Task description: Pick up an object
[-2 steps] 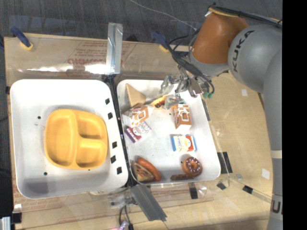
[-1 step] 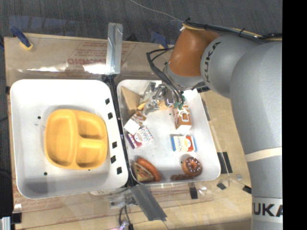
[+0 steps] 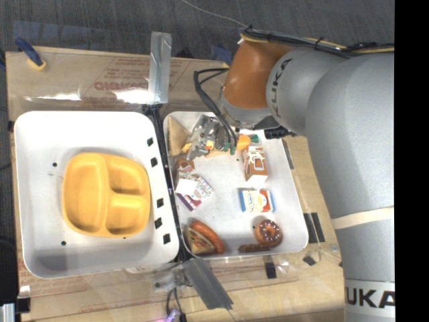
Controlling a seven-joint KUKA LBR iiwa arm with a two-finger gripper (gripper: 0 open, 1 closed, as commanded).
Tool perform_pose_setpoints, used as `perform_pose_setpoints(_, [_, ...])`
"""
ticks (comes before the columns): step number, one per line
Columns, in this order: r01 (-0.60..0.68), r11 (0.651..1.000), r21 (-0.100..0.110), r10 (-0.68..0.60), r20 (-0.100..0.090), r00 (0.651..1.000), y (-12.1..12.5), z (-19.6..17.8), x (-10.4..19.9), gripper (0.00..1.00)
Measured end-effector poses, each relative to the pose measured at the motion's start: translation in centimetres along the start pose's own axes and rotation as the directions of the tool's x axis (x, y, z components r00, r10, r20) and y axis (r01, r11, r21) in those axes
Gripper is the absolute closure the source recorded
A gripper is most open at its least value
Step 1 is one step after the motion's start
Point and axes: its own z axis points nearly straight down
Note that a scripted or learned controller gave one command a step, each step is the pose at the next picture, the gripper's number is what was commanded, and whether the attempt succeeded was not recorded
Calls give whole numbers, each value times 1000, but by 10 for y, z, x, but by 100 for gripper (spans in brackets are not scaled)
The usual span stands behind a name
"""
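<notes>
A robotics lab: a grey KUKA arm (image 3: 348, 146) over a taped cardboard tabletop (image 3: 100, 79) bearing two white bins (image 3: 27, 139) of toy food.

Left bin (image 3: 27, 180): white, shallow, holds yellow divided tray (image 3: 105, 194) near centre, three compartments facing up. Row of small black marks along its right wall. Grey tape strip (image 3: 159, 66) runs upright above seam between bins. Second grey tape piece (image 3: 206, 282) lies slanted below seam. Brown cardboard sheet (image 3: 87, 72) with red print under bins. Blue clip (image 3: 30, 52) at cardboard's upper left corner. Dark floor (image 3: 100, 5) beyond.
</notes>
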Motion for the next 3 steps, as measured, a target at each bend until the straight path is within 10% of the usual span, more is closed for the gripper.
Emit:
perform_pose_setpoints(1, [-168,986,-1,168,-2,986,57,-99,20,100])
perform_pose_setpoints(3, [-153,988,2,153,-3,988,59,-117,20,100])
